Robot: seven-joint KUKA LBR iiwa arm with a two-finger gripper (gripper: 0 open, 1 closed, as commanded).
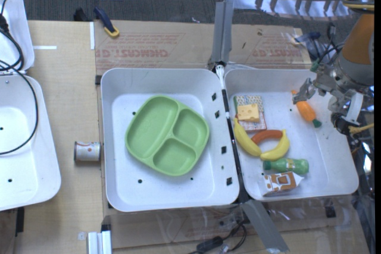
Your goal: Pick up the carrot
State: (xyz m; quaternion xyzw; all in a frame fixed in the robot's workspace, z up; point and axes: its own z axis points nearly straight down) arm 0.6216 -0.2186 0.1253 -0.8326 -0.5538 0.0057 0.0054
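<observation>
While lying near the far right corner of the right bin [333, 187], carrot [306, 110] looks light, stiff, smooth, likely slippery plastic. Best gripped across the orange middle, clear of the green tip. Tool [314, 90] just beside; opening impossible to tell.

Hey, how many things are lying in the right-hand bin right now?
6: cheese cracker at the back left, banana and sausage mid-bin, green bottle and small carton in front, carrot far right. Something smaller may be hidden.
</observation>
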